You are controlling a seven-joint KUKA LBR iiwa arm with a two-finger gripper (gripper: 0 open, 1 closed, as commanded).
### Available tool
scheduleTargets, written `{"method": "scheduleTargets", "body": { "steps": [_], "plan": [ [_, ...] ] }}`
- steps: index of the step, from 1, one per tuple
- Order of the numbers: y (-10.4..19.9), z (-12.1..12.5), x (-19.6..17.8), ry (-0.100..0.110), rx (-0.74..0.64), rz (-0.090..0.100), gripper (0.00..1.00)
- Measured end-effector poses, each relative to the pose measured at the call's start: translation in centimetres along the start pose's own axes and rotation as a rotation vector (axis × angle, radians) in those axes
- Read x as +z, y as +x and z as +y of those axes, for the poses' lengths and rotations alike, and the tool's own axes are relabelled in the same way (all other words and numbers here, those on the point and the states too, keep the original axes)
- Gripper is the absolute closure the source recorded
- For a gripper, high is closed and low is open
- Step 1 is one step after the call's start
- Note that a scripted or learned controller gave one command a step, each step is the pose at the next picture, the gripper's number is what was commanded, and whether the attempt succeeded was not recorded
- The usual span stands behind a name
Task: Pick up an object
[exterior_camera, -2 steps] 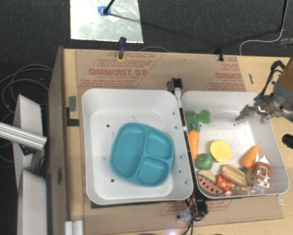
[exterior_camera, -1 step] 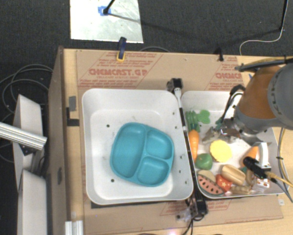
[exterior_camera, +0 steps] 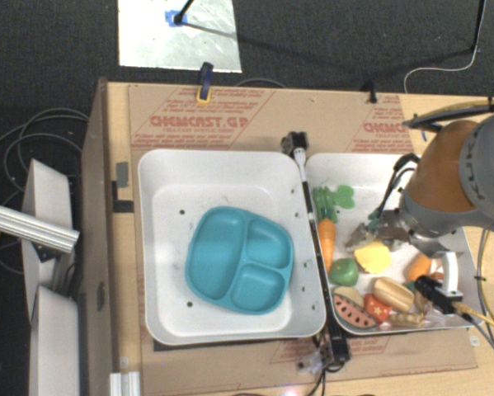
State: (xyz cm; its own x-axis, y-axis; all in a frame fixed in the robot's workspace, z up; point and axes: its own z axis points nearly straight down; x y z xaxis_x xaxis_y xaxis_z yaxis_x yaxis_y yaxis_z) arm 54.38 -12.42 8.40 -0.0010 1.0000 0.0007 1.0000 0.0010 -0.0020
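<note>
Nearest, along the right bin's [exterior_camera: 358, 172] front edge: watermelon slice [exterior_camera: 348, 307], bread roll [exterior_camera: 392, 293], red piece [exterior_camera: 377, 308]. Behind them: green lime [exterior_camera: 343, 271], yellow lemon [exterior_camera: 373, 259], and a carrot [exterior_camera: 326, 239] with its long axis running front to back. The claw [exterior_camera: 369, 233] hangs just above the lemon, which lies immediately below and slightly right of it; finger state cannot be told. Farther left: blue divided plate [exterior_camera: 239, 259] in the left bin [exterior_camera: 164, 180].

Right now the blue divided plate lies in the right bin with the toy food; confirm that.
Wrong bin. The camera view shows the blue divided plate alone in the left bin; the toy food, such as the carrot, lies in the right bin.
</note>
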Motion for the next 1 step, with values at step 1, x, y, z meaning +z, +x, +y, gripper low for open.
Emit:
{"method": "scheduleTargets", "body": {
  "steps": [1],
  "plan": [
    [-0.34, -2.20, 0.01, 0.000, 0.000, 0.000, 0.00]
  ]
}}
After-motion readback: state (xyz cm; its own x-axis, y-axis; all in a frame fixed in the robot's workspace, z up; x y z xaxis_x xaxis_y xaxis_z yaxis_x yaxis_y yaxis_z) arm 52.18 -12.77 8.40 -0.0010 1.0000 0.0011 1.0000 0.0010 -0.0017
